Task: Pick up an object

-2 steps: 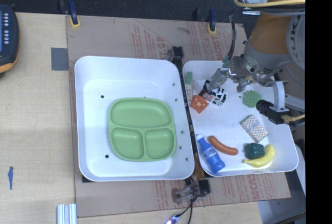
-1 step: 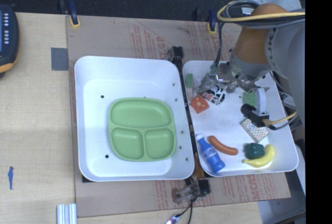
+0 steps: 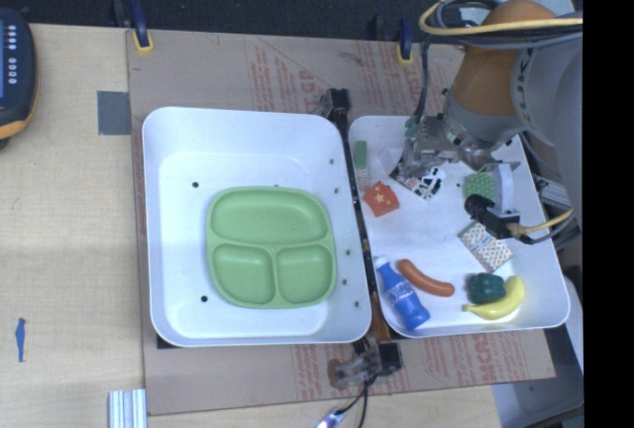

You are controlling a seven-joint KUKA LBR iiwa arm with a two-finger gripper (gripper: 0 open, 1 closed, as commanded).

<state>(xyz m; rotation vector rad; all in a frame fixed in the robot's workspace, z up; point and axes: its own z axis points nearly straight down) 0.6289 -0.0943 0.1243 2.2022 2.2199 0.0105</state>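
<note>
Gripper point(image 3: 424, 174) low in the right white bin point(image 3: 555, 312), state of grasp impossible to tell. Nearest target — small orange-red block point(image 3: 381, 199) — just to its lower left, near the divider; long axis unclear.

Green divided tray point(image 3: 269, 247) is glowing pale at frame centre; lower right, a yellow banana point(image 3: 500, 302), orange-red sausage point(image 3: 426, 278), blue bottle point(image 3: 402, 294) and checkered packet point(image 3: 485, 246) are showing bright on the white bin point(image 3: 436, 228).

Red print on the cardboard sheet point(image 3: 248, 69) is too blurred to read.
</note>
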